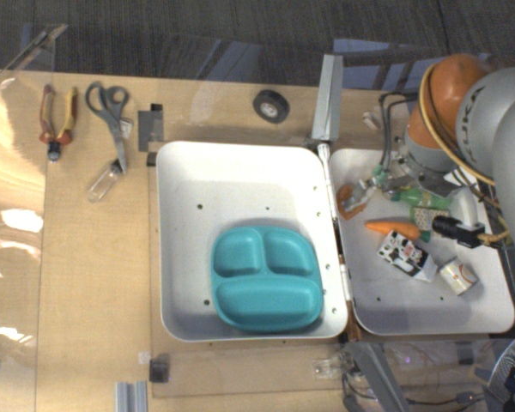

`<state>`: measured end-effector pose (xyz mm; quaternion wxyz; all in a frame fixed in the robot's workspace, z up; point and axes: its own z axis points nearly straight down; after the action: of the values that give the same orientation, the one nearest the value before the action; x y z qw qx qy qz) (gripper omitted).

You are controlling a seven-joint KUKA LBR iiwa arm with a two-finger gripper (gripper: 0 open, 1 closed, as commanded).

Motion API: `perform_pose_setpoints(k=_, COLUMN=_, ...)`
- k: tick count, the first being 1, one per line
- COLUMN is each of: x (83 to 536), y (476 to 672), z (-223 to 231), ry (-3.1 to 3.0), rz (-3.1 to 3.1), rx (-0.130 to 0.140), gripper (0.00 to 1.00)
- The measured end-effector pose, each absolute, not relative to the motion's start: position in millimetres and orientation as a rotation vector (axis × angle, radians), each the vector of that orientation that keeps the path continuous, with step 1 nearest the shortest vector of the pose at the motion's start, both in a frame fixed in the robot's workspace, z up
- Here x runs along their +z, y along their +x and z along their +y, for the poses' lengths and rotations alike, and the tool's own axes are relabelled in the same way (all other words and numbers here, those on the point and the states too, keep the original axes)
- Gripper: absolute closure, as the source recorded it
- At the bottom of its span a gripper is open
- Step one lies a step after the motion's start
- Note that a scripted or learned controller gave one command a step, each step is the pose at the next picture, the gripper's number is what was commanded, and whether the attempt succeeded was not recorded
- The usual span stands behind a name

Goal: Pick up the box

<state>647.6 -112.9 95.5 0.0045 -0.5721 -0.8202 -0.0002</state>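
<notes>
Lying in the right bin (498, 316), the box (402, 253) showed a black-and-white print, illegible. An orange carrot (393, 227) lay just above it. Gripper (393, 178) hovered near the bin's far edge; grip state undeterminable. Open floor remained toward the near wall.

The arm (489, 118) is seen entering from the right, bent over the far right corner of the right bin (498, 320). The orange band (446, 93) is turned upward. The gripper (393, 177) is lowered near the bin's far edge; finger state is not resolved.
</notes>
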Motion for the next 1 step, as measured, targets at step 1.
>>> perform_pose_setpoints(k=1, x=187.3, y=608.9, z=-76.8, ry=-1.723, rz=-2.637, rx=-0.008, gripper=0.0)
